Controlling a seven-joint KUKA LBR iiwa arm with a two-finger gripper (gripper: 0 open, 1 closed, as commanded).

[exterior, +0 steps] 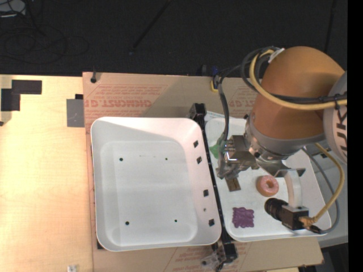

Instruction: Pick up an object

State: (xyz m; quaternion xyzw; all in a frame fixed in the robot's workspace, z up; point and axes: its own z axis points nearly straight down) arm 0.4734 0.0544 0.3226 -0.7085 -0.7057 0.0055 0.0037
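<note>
Bench (45,169) was light wood with two white bins. You had the end effector (231,169) low over the right bin's (272,234) left side; can't tell its grip state. Pink ring (267,185) lay just right of it, purple piece (244,217) nearer, green item (216,149) behind.

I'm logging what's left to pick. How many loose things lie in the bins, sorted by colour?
Pink ring-shaped doughnut toy: 1
Purple bumpy grape-like cluster: 1
Green piece, partly hidden behind the arm: 1
Total: 3, all in the right white bin.
</note>
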